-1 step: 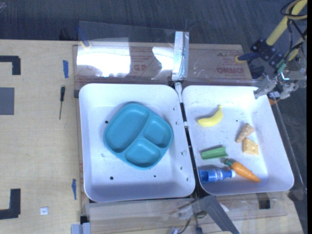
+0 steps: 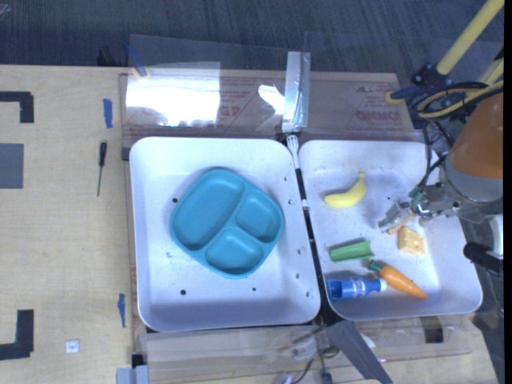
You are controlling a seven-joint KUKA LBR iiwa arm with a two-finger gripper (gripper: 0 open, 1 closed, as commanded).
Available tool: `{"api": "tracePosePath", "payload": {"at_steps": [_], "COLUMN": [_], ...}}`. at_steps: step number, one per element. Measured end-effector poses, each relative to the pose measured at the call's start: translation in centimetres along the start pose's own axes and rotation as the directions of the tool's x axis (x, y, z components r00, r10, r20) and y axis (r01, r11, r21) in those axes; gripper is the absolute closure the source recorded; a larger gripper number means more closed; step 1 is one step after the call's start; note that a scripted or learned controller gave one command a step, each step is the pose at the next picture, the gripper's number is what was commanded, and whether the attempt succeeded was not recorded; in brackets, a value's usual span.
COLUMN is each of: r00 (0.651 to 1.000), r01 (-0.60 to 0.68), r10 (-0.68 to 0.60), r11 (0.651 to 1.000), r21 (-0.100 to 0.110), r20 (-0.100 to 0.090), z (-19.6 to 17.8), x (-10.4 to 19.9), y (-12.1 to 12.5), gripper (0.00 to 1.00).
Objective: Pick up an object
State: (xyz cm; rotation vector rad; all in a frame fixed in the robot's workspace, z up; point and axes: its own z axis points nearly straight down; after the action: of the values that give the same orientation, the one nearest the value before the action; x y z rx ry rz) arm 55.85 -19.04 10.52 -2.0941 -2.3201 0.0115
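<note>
The right bin [image 2: 448, 162] holds a yellow banana [image 2: 346, 194], a green cylinder [image 2: 350, 250], a blue and white bottle [image 2: 355, 287], an orange carrot [image 2: 402, 281] and a pale yellow cheese wedge [image 2: 412, 241]. My gripper [image 2: 398, 214] hangs over the middle of this bin. It is just above and left of the cheese wedge and right of the banana. Nothing is visibly held in it.
The left bin [image 2: 152, 214] bears a blue divided plate [image 2: 228, 222]. A clear plastic wall [image 2: 240, 102] stands behind both bins. The grey arm with its orange band [image 2: 484, 142] comes in over the right bin's right rim. Cables [image 2: 448, 94] hang at the back right.
</note>
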Motion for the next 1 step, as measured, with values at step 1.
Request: {"api": "tracePosePath", "payload": {"at_steps": [1], "r00": [1.0], "r01": [0.0], "r10": [0.0], "r11": [1.0], "r21": [-0.013], "r20": [0.006], "z": [-1.46], "x": [-0.2], "y": [0.48], "gripper": [1.0]}}
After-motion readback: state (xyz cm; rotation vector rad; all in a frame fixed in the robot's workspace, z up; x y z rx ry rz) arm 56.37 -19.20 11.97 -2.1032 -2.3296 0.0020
